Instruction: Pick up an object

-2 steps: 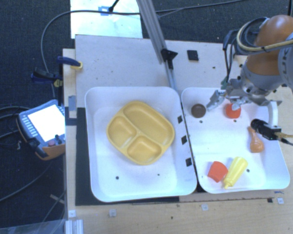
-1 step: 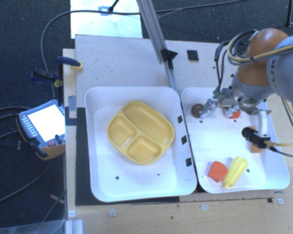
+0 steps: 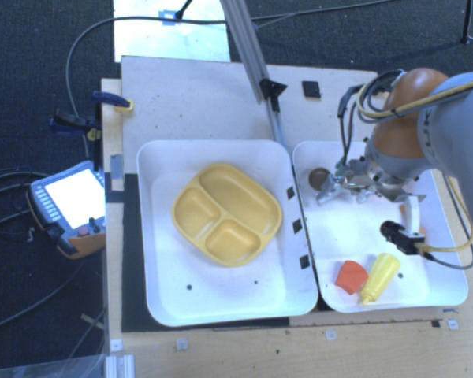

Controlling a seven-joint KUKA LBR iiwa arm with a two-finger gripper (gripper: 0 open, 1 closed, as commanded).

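My gripper [image 3: 348, 189] hangs low over the far left part of the right bin [image 3: 449, 294], below the arm's orange band. A small brown ball [image 3: 318, 178] lies just to its left, close beside it but not visibly held. Near the front of the same bin lie a red-orange piece [image 3: 351, 277] and a yellow bottle-shaped object [image 3: 380, 277], side by side and well clear of the gripper. A yellow divided plate [image 3: 227, 213] rests in the middle of the left bin [image 3: 158, 290].
A black cable with a plug [image 3: 402, 238] trails from the wrist over the right bin. A slanted metal pole [image 3: 248, 42] crosses the board behind the bins. A teach pendant [image 3: 69, 205] sits off the bench at left.
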